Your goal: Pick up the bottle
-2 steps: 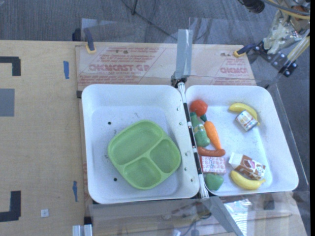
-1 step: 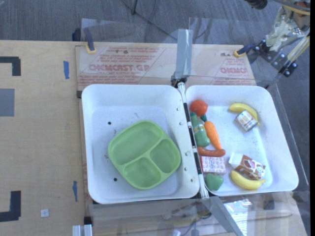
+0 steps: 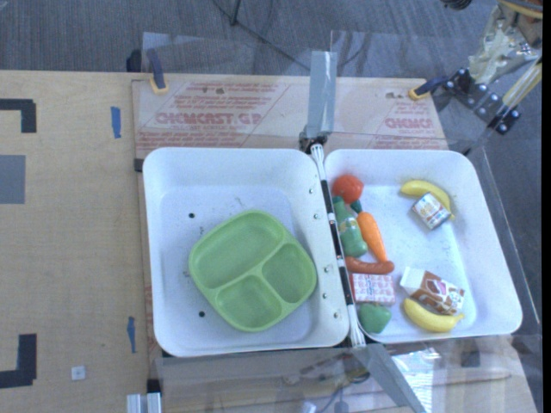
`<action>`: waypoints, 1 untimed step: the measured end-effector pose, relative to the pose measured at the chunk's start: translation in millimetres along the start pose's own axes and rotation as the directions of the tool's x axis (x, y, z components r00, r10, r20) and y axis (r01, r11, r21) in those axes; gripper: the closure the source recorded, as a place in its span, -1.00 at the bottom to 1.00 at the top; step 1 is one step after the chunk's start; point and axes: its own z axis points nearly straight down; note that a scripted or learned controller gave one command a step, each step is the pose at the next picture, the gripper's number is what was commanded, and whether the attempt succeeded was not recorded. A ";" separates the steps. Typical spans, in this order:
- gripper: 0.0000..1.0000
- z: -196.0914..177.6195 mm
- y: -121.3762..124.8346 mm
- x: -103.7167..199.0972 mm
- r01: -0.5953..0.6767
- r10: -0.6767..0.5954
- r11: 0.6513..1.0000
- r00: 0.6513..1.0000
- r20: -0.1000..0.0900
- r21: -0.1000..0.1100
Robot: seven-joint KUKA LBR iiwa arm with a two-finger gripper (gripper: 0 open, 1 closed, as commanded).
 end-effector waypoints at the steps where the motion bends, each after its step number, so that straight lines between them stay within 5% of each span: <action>1: 1.00 -9.9 0.9 0.4 -0.002 0.002 1.000 1.000 -0.002 0.000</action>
